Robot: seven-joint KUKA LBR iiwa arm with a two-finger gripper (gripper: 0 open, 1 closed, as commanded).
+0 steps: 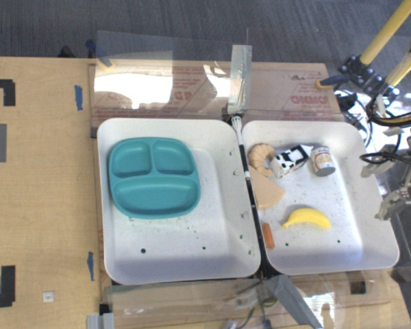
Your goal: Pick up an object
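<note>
The right bin (342,249) holds several small objects. A yellow banana (306,218) lies near its middle. A tan flat wedge (268,192) rests against the left wall, with a croissant-like pastry (262,155) just behind it. A black-and-white cow-patterned toy (290,159) lies next to the pastry. A small can (322,160) lies on its side at the back right. A thin orange stick (268,236) lies along the left wall near the front.
The left bin (219,232) bears a teal divided plate (153,177) in its back-left part. A clear upright divider (239,77) stands behind the bins. Yellow poles (393,20) and black cables (380,108) crowd the right side beyond the right bin.
</note>
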